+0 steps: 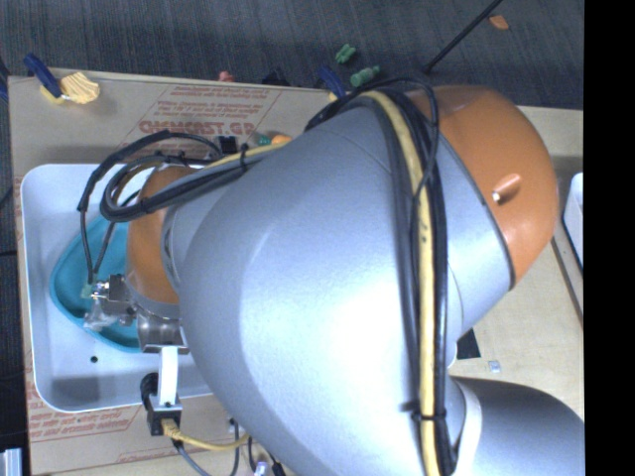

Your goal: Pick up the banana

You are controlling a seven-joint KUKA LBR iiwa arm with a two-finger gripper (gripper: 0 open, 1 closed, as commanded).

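Banana: hidden behind the arm (pixel 337 296), so its place in the scene cannot be told; a small yellow tip (pixel 280 141) at the far edge of the arm's shell may be fruit or only cable. Handling, by judgement: light, firm but bruisable, smooth curved skin that can roll between fingers. Best hold: across the middle, jaws square to its length.

Gripper (pixel 114 305): low over the left bin (pixel 40 266), above a teal bowl (pixel 69 276). The wrist and cables cover its working end; whether it is spread, closed or gripping anything cannot be told. No banana seen at it.

Bench: cardboard sheet (pixel 198 102) under the bin.
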